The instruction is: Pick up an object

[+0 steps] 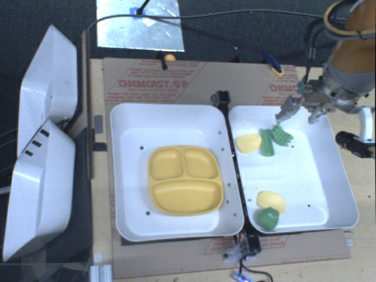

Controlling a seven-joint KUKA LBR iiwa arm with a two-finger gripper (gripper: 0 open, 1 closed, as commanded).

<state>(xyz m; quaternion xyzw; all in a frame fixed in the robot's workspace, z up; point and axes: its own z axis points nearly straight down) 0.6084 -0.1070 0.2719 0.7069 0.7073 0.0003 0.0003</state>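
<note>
My gripper [302, 111] hangs over the back edge of the right bin [329, 187], its two fingers spread open with nothing between them. Just below and left of it lies a green toy [282, 136] beside a green stick-shaped piece [267, 143] and a pale yellow piece [248, 143]. Near the bin's front left corner rest a yellow lump [271, 200] and a green rounded piece [268, 218], touching each other.
The left bin [126, 157] holds a yellow divided plate [185, 178]. A black clamp [221, 98] sits between the bins at the back. White casings [44, 140] stand at the far left. A shiny metal sheet [139, 15] lies behind the bench.
</note>
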